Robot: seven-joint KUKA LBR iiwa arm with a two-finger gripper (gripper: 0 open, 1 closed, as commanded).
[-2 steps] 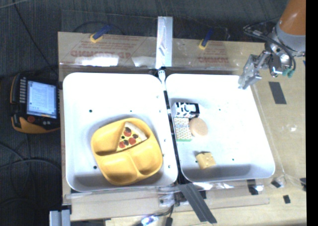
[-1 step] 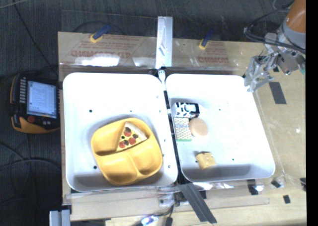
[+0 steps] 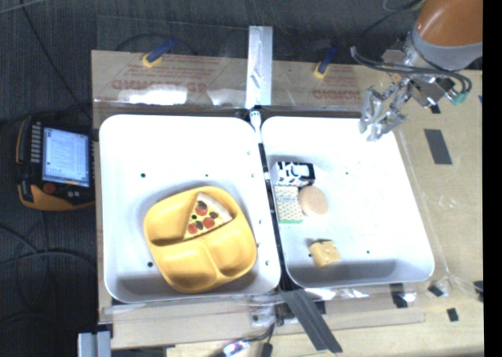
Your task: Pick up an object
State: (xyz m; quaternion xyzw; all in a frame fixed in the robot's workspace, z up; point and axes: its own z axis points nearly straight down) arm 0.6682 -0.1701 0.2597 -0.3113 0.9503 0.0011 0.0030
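My gripper hangs above the far right corner of the right bin, with nothing visible between its fingers. In that bin lie a black-and-white patterned piece, a pale green-edged sponge-like block, a tan round disc and a small yellow-brown chunk. All of them sit well to the lower left of my gripper. The left bin holds a yellow divided plate with a toy pizza slice in it.
A centre divider separates the two bins. A handheld device with a lit screen lies left of the bench. Clamps and a clear plastic sheet line the back edge. Dark tape marks sit on the bench at right.
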